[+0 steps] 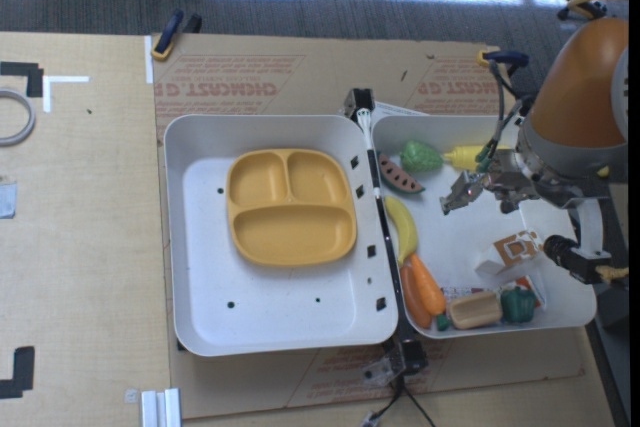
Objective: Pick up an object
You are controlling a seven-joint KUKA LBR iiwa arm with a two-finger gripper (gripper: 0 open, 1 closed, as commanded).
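We see the hand hanging over the right bin, its metal fingers spread apart with nothing between them, so as we judge it the pick is not yet made. Candidates lie close around it: just beyond the hand, toward the bin's far rim, sit a green toy vegetable, a watermelon slice and a yellow piece; on its left lies a banana; nearer us than the hand lie a carrot, a tan block, a green piece and a small carton. Well off to its left, the other bin holds a yellow divided plate. We cannot tell which item is targeted. The arm covers the bin's right side.
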